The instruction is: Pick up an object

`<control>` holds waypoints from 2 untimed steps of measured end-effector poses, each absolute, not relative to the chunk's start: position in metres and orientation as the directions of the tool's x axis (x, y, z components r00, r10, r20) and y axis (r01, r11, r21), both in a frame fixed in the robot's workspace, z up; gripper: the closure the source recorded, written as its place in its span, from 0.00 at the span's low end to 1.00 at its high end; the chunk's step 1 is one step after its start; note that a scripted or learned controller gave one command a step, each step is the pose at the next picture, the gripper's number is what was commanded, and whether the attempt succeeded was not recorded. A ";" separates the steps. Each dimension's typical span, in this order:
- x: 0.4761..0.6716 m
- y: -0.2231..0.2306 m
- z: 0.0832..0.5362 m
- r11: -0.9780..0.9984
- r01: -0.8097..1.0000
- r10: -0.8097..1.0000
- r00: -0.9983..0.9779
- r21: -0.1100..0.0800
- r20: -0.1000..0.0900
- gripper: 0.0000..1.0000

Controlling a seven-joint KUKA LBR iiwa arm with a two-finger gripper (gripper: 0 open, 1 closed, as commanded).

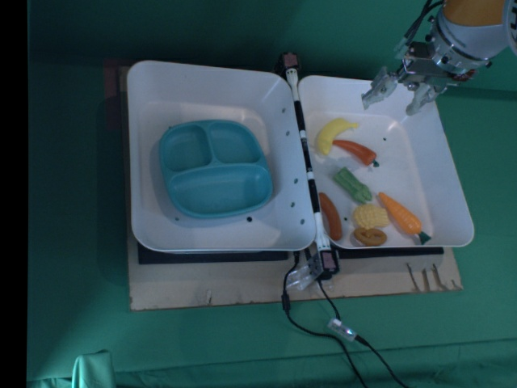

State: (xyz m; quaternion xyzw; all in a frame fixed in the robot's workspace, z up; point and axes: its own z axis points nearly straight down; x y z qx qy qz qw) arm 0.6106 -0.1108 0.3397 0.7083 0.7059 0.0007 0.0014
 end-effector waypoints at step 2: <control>0.549 -0.094 0.200 -0.004 1.000 1.000 0.004 0.003 -0.001 0.00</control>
